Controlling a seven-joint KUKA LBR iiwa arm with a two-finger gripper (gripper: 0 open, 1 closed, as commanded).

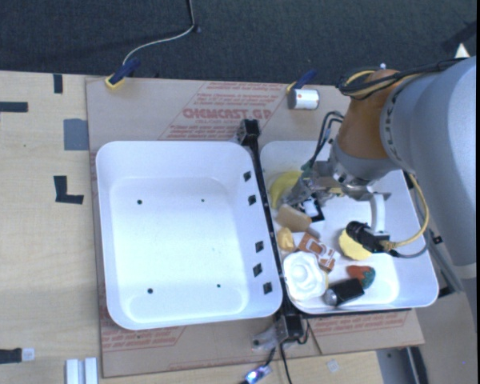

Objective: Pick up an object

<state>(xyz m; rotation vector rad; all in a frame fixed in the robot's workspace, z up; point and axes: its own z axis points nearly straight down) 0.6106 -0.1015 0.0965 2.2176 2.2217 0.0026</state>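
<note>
The end effector (310, 192) is lowered into the right one of 2 bins (388, 288) on the counter, just beside a yellow banana-like fruit (282, 184) and a tan block (292, 217). How far it is open, and whether anything is held, cannot be told. A white disc (304, 272) and a black cylinder (344, 292) are seen nearer the bin's front wall.

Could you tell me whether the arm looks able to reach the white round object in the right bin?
Probably yes: the white round object lies uncovered, and the end effector sits low in the right bin too.
</note>
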